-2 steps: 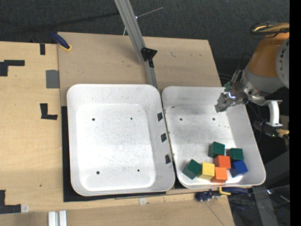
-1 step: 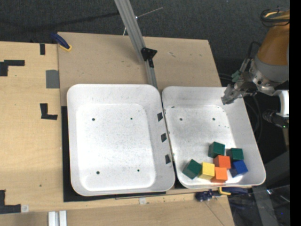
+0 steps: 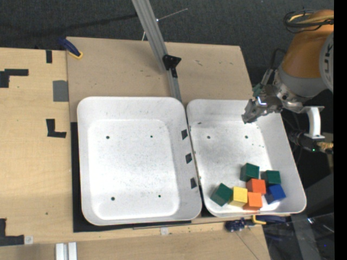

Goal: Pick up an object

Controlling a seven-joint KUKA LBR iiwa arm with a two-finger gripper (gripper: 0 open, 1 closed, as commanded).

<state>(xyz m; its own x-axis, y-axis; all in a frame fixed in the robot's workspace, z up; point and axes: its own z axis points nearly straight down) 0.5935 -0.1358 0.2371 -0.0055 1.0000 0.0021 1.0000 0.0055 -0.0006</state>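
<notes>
Blocks (image 3: 250,187) lie clustered — well apart from fingers (image 3: 250,115).

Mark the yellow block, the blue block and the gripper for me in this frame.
yellow block (image 3: 239,194): camera view, middle of its top face.
blue block (image 3: 276,192): camera view, middle of its top face.
gripper (image 3: 250,114): camera view, at its fingertips, over the right bin's far end.

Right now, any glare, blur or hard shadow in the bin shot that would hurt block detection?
Camera view: lighting is even, no glare on the right bin; the blocks are sharp with only soft shadows; the pincer looks small, dark and slightly soft; the left bin is speckled but evenly lit.
</notes>
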